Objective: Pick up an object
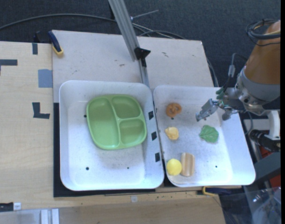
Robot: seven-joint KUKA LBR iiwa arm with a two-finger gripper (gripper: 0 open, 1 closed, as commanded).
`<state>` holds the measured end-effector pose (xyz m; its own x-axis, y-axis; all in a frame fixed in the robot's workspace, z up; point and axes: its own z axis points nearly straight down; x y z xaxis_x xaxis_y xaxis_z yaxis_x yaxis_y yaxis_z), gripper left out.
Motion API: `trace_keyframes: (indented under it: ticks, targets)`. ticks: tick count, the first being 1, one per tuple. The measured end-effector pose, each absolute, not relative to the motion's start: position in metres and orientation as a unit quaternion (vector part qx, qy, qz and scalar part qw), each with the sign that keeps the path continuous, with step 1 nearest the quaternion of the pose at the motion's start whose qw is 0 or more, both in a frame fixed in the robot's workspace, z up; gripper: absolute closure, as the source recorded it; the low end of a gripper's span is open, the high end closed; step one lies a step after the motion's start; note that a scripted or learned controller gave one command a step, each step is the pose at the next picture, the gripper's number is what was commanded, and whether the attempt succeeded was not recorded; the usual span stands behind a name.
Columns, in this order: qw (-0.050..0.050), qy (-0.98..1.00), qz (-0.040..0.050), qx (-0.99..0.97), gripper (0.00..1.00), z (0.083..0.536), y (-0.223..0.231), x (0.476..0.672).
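Arm (261, 78): grey wrist housing under a broad orange band. Black cable loops over the top of the band. Gripper (212, 110): grey metal fingers, small green detail at its base.

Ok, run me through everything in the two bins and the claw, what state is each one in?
Green divided plate: flat in the left bin, upright.
Brown round piece: loose, right bin.
Small yellow piece: loose.
Green leafy piece: loose, just below the claw.
Yellow ball: touching the tan block.
Claw: above the right bin, holding nothing.
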<state>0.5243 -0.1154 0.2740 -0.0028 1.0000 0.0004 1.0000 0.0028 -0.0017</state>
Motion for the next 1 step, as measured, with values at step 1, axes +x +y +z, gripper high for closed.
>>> trace_keyframes:
  ticks: [1]
  targets:
    - [0.001,-0.708,0.0005,-0.706,0.00,0.2741,-0.1156,0.5243]
